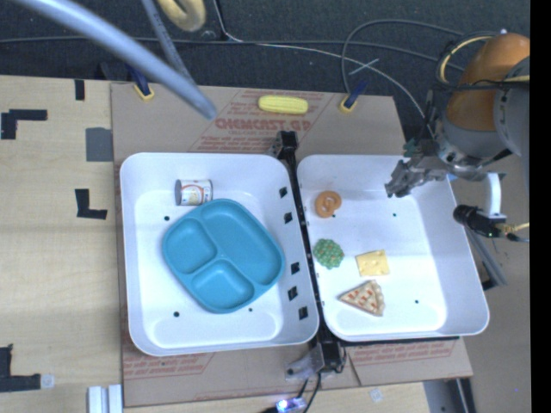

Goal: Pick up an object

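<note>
Hovering at the right bin's [465, 256] far edge, gripper [400, 181] (finger state unclear, nothing visibly held) has the donut [327, 203] nearest, leftward and slightly nearer the camera.

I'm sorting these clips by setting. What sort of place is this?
Probably a robotics lab bench set up for pick trials, not a kitchen. Two white bins sit on cardboard, holding toy food such as a pizza slice and a blue tray, with loose cables behind and the gripper over the right bin.
</note>
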Robot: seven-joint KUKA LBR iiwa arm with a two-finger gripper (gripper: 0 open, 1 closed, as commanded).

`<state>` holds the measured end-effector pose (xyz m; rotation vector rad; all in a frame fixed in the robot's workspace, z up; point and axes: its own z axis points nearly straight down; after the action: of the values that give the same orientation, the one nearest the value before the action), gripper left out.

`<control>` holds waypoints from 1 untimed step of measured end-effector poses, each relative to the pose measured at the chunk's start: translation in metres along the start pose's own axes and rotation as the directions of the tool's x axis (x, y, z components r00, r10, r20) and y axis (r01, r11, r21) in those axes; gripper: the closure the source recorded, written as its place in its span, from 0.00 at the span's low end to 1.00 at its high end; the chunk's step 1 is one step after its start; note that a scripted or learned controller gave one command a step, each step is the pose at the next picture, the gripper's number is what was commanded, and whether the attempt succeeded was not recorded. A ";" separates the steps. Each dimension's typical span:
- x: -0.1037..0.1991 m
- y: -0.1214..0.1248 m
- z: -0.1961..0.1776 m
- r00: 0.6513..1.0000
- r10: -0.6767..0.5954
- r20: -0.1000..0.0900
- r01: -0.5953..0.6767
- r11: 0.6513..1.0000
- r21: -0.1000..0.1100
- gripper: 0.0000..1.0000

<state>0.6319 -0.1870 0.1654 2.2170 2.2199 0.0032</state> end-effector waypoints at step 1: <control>-0.004 0.000 -0.044 1.000 0.000 0.000 0.000 1.000 0.001 1.00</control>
<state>0.6321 -0.1908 0.2090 2.2177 2.2199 0.0026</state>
